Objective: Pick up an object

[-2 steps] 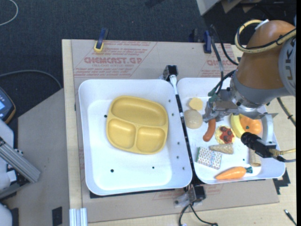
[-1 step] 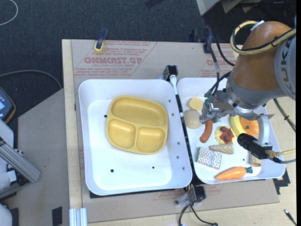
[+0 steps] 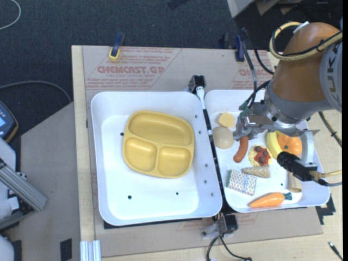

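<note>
Nearest, along the lower edge of the right-hand shallow white bin (image 3: 315, 200), lies an orange plastic carrot with a green top (image 3: 268, 199), pointing left. Just above it sits a small flat packet with a speckled blue and red print (image 3: 242, 182), and beside that, to the right, a tan wafer-like piece (image 3: 255, 172). A little further up is a yellow toy slice topped with red dots (image 3: 260, 155), with a reddish-brown toy sausage (image 3: 241, 149) standing on a slant just to its left. A pale beige rounded lump (image 3: 223, 137) rests near the bin's left wall, and a light yellow round piece (image 3: 227, 119) lies just above it. On the right a yellow banana (image 3: 273, 143) and an orange rounded fruit (image 3: 291, 145) sit partly under the arm. The metal tool (image 3: 247, 123) hangs over the upper middle of this bin, just above the sausage's top end; whether its fingers are spread or pressed together cannot be told, and nothing is seen between them. To the left, the second shallow white bin (image 3: 109, 194) carries a mustard-yellow three-compartment plastic tray (image 3: 159, 144) lying slightly tilted in its upper middle. Both bins rest on the brown cardboard-covered desk (image 3: 136, 69), with the grey arm and its orange band (image 3: 307, 64) filling the upper right of the frame.
</note>
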